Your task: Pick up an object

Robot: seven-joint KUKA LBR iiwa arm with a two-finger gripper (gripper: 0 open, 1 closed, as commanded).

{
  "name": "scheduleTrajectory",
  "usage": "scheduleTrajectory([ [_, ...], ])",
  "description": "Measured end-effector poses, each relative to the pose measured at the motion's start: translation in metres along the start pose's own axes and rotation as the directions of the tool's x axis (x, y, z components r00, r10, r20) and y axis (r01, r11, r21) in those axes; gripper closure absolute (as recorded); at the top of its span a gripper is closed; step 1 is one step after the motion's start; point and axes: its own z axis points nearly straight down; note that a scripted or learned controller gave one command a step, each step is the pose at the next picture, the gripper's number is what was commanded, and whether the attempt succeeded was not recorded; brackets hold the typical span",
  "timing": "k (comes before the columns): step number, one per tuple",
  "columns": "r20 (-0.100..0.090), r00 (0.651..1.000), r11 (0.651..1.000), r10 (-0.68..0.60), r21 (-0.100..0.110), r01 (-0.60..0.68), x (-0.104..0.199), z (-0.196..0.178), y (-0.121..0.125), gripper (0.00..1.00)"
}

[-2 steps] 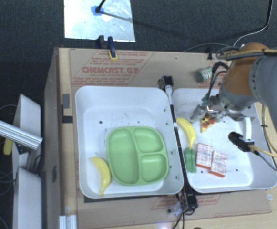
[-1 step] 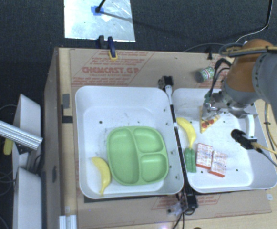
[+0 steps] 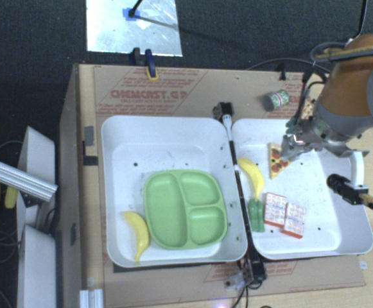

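Hovering gripper (image 3: 293,141) sits over the pizza slice (image 3: 277,160); can't tell its state, so I'd drop straight, centered, then pinch.

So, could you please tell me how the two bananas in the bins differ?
The left banana lies in the left bin, beside the green divided plate. The right banana lies in the right bin, against the divider and above a green object. Both are yellow, curved and roughly similar in size.

The arm (image 3: 356,101) is rounded grey metal with a broad orange band and a black cable looping behind.
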Motion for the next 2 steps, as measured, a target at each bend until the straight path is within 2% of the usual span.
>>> scheduleTrajectory([
  [1,0.0,1.0,1.0,0.001,0.002,-0.001,0.0,0.001,-0.001,0.0],
  [2,0.001,1.0,1.0,0.003,-0.002,-0.003,-0.027,0.123,-0.084,0.0],
])
